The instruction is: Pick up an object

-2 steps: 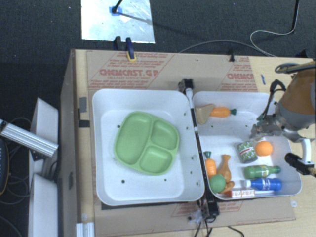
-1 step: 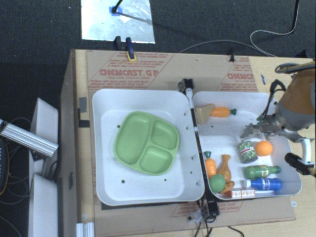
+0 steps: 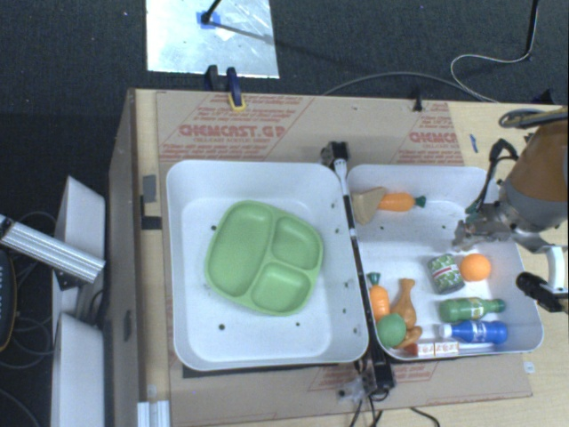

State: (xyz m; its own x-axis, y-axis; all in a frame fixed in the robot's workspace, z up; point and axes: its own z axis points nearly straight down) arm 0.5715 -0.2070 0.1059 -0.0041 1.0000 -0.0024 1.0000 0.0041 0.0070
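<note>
My gripper [image 3: 469, 229] reaches in from the right and sits low over the right bin [image 3: 444, 185], near its right wall. Just below it lie a green-and-white can [image 3: 444, 273] and an orange ball [image 3: 477, 267] side by side. Further toward the front are a green bottle [image 3: 471, 309] and a blue bottle [image 3: 472, 332]. An orange carrot [image 3: 398, 202] lies at the bin's back beside a tan wedge [image 3: 364, 207]. Along the left wall lie a second carrot [image 3: 380, 300], a brown drumstick [image 3: 406, 304] and a green ball [image 3: 390, 329]. I see nothing held in the gripper.
The left bin [image 3: 191, 327] holds a green divided plate [image 3: 264, 256]. A white-and-red bar [image 3: 438, 350] lies at the right bin's front edge. The cardboard-covered bench [image 3: 267, 127] surrounds both bins, and cables trail over the dark floor behind.
</note>
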